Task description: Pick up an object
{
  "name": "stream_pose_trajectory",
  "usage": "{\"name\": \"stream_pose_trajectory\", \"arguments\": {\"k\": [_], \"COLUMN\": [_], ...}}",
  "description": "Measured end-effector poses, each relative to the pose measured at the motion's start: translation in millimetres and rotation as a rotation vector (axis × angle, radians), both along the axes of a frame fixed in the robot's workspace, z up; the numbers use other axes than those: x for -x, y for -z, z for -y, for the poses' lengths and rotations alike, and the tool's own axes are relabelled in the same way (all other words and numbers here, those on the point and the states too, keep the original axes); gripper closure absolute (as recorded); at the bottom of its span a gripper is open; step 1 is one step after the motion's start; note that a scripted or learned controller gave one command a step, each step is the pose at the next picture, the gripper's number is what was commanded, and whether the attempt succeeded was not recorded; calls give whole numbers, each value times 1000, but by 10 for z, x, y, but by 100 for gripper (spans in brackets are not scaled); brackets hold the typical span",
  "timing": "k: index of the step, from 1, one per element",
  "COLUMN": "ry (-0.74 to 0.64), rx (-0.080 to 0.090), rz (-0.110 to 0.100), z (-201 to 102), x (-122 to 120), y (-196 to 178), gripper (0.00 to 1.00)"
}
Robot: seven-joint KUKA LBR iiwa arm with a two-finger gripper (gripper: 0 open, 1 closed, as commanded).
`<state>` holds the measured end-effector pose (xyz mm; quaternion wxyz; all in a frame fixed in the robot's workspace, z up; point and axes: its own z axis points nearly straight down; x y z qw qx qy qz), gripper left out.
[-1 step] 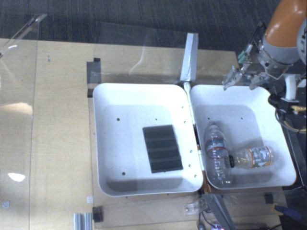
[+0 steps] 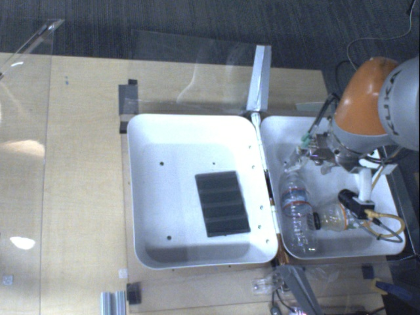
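The claw [image 2: 323,155] is hovering low in the right bin [image 2: 394,245], close above the clear plastic bottle [image 2: 296,209] lying along its left wall; its state cannot be told. A light bulb [image 2: 335,219] is resting beside the bottle. A dark ribbed block [image 2: 222,203] is lying in the left bin [image 2: 141,176], well apart.

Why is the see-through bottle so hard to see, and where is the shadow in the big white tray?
In the camera view, the clear plastic bottle blends into the right white bin, showing mostly through bright glints and its label. The left white bin has a soft grey shadow along its near wall, below the black ridged rectangular pad. The wooden bench carries pale glare patches at left.
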<state>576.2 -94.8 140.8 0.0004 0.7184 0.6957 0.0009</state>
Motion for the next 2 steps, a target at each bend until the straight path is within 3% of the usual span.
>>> {"name": "stream_pose_trajectory", "arguments": {"k": [1, 2], "ry": [-203, -183], "rx": [2, 2], "rz": [11, 9], "z": [-8, -16], "x": [-9, -585], "y": [514, 526], "gripper": [0, 0]}}
